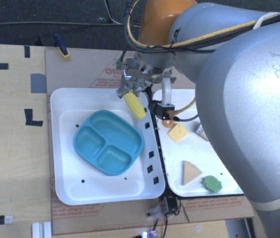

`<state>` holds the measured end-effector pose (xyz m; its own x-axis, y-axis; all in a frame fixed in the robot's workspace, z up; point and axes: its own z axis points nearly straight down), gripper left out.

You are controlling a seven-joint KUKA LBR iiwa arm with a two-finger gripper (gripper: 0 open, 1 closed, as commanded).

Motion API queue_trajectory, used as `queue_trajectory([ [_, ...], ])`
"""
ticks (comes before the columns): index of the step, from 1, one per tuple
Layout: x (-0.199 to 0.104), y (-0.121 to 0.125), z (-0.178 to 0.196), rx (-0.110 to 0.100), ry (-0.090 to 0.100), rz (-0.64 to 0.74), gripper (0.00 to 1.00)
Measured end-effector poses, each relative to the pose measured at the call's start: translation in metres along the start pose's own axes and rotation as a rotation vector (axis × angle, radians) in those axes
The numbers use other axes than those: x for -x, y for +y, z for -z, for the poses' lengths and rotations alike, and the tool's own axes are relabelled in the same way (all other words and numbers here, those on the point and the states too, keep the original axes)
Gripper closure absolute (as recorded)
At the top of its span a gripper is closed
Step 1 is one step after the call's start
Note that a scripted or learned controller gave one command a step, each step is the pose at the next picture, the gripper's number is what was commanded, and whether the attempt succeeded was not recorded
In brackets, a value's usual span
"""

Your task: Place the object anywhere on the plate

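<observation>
**Corn held over the left bin, short of the plate**

Nearest the camera, in the right bin [229, 190], lie broccoli [212, 183], a tan wedge [190, 172] and, further back, a cheese block [177, 132]. In the left bin [60, 133] sits the blue plate [108, 141], three compartments, bare. Beyond its far right corner the gripper [130, 92] is clenched on the corn [134, 105], which hangs tilted below the fingers, over the bin floor near the dividing wall.

To finish well, I judge the arm should carry the corn toward the plate's middle, lower until close, then let go, so it cannot roll off the rim.

The arm's bulk hides much of the right bin; the fingers merge with dark cabling, and whether the corn touches the bin is unclear.
</observation>
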<state>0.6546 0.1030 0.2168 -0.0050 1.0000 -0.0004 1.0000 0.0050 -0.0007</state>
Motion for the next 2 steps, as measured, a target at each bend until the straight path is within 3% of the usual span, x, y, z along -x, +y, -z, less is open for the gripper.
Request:
queue_trajectory([
  [1, -0.0095, 0.0056, 0.0127, 0.000, 0.000, -0.003, 1.00],
  [2, -0.0091, 0.0053, 0.0124, -0.001, -0.001, -0.003, 0.00],
])
